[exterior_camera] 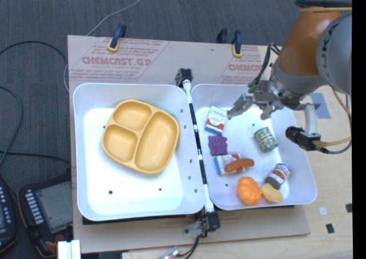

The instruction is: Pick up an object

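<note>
My gripper (250, 110) hangs over the far part of the right bin (306, 167), its two fingers spread open with nothing between them. Just to its left lies a small red and white carton (216, 119). A green can (265, 139) sits just in front of it and to the right. Further forward are a purple grape bunch (217, 144), a blue and white box (223, 164) with a red sausage (238, 164) on it, an orange pumpkin (249, 190), a small brown bottle (278, 175) and a yellow piece (273, 195).
The left bin (80, 138) holds a yellow divided plate (140, 135). A black divider rail (195, 132) runs between the bins. Blue and yellow clamps (236, 43) hold the board at the back. A control pendant (48, 206) lies off the bench at the lower left.
</note>
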Available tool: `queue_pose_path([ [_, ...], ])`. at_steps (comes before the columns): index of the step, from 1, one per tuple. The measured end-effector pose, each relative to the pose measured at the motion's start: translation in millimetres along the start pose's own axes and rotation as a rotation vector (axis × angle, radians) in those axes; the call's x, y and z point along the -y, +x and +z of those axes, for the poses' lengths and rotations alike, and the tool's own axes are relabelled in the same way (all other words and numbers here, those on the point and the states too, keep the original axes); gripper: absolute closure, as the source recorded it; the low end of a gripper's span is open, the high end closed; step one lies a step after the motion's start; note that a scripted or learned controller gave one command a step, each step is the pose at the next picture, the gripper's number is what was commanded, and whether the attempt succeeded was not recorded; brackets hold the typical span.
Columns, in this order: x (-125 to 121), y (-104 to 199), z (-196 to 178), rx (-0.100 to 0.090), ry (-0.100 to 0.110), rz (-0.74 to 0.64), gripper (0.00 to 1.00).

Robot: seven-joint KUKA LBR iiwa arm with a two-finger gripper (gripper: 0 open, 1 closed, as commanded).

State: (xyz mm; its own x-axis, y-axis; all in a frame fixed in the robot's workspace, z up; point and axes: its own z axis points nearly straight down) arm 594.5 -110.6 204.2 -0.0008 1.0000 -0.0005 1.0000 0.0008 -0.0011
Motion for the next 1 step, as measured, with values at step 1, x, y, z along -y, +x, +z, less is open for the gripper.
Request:
queue_pose_path([
  [1,-18.7,-40.5,110.8,0.001,-0.001,0.002,0.00],
])
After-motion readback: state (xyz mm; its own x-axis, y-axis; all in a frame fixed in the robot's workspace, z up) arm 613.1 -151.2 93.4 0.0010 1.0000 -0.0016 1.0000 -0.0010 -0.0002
